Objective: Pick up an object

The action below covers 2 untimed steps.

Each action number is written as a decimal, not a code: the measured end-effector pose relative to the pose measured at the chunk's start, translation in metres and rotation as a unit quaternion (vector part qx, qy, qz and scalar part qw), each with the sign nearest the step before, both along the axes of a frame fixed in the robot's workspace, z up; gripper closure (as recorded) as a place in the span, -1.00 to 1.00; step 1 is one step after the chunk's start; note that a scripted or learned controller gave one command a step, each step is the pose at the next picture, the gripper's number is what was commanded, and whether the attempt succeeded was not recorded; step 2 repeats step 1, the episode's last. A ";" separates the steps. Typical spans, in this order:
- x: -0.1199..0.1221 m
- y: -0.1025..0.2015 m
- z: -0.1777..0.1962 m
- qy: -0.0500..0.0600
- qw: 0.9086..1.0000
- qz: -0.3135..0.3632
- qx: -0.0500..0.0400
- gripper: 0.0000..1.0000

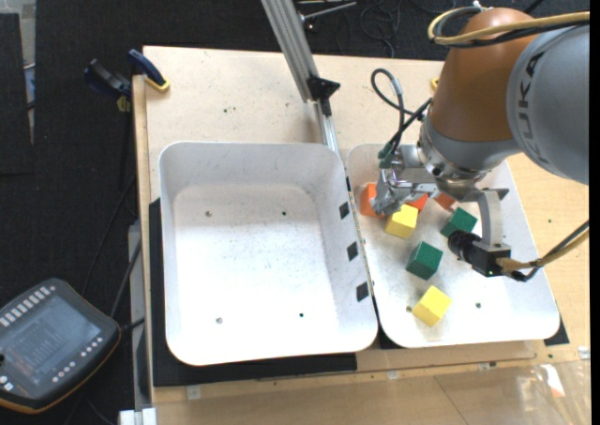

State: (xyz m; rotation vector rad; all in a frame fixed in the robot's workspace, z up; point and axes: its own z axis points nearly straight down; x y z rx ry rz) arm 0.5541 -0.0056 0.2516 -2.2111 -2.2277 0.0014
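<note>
Arm [511, 85] enters from the right, its grey casing and orange band covering the upper part of the right bin [525, 315] and cut off by the frame edge. Much of that bin's far wall and floor is hidden beneath it.

Tool [387, 200] sits low in the right bin, near the wall shared with the left bin [253, 254]. Its metal parts are a tangle of grey against white; whether the tips are spread or pressed together I cannot tell, and nothing can be made out between them.

Blocks in the right bin, all clustered in its upper half or middle:
- orange block [372, 196], just beside the tool on its left, partly masked by the tool's metalwork (only a sliver shows).
- upper yellow block [403, 221], just below the tool, touching or nearly touching it; contact unclear.
- a second orange patch [444, 200] under the wrist, mostly hidden, shape unreadable.
- upper green block [460, 222], part tucked under the arm's bracket.
- lower green block [425, 259], fully in view, apart from the others.
- lower yellow block [432, 305], nearest the bin's front edge, fully in view.

Black cable fitting [478, 254] hangs off the arm over the bin's right side.

Left bin shows only dark specks on its floor. Both bins rest on the pale bench [234, 95].
</note>
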 end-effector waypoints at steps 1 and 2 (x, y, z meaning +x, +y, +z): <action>-0.010 0.055 -0.004 -0.001 1.000 0.001 0.000 1.00; -0.010 0.055 -0.004 -0.001 1.000 0.001 0.000 1.00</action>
